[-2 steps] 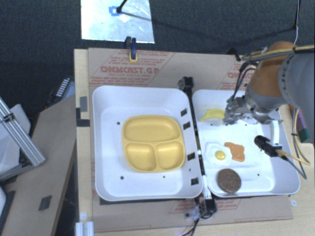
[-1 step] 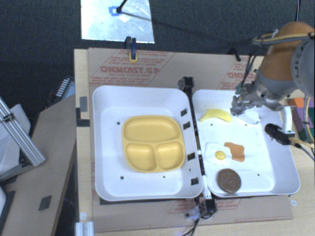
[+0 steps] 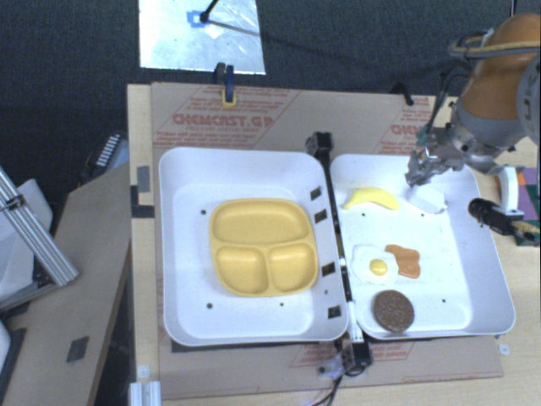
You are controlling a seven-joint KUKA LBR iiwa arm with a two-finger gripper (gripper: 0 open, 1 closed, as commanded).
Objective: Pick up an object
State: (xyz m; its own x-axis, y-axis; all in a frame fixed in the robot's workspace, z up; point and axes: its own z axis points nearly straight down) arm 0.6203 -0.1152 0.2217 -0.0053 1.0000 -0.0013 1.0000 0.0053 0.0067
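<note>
**A:** Where is the arm?

**B:** The grey arm (image 3: pixel 499 83) with its orange band comes in from the right, and its tool (image 3: pixel 420 172) hangs over the far part of the right bin (image 3: pixel 490 299), just above a small white piece (image 3: pixel 428 199) lying on the bin floor. Whether the tool is released or clenched cannot be told from this angle; nothing shows between its tips.

**A:** And the things it could pick?

**B:** All in the right bin. A yellow banana (image 3: pixel 372 198) lies near the far left corner, just beside the white piece and a little left of the tool. Nearer the camera there is a fried egg (image 3: pixel 373 266), with an orange-brown strip (image 3: pixel 405 260) touching its right edge. A round brown patty (image 3: pixel 394 309) sits at the near side, close below the egg.

**A:** The left bin?

**B:** The left bin (image 3: pixel 182 227) holds a yellow divided tray (image 3: pixel 262 246), lying flat in the middle, well apart from the arm.

**A:** What carries the bins?

**B:** They sit side by side on a brown cardboard sheet (image 3: pixel 254 112) on the counter, clipped at the far edge by a yellow clamp (image 3: pixel 228 87).
</note>
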